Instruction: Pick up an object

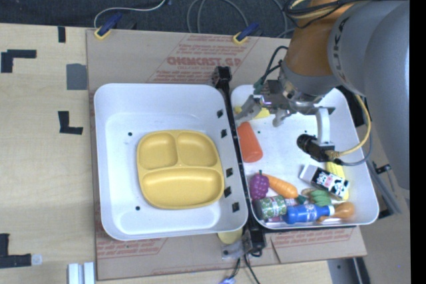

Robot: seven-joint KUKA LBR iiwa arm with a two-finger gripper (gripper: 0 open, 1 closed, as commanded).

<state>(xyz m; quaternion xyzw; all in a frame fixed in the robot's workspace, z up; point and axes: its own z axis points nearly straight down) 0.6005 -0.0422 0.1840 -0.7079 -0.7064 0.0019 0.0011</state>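
While two shallow white bins sit side by side on the desk (40, 143), the left bin (106, 103) is occupied by a yellow divided plate (180, 167) lying flat near its middle. Small things are gathered in the right bin (363, 203): an orange cylinder (249, 142) close to the shared wall, and along the near edge a purple grape bunch (258, 183), a carrot (282, 186), a green can (271, 207), a blue bottle (307, 213) lying on its side, and a black-and-white carton (325, 179). The pincer (269, 110) is seen at the far left part of the right bin, its fingers spread apart and nothing gripped between them. The orange cylinder lies just beside and slightly nearer than the pincer, not touched by it. Bare bin floor is left between the cylinder and the carton. A black cable (313, 146) hangs below the wrist over that open patch.
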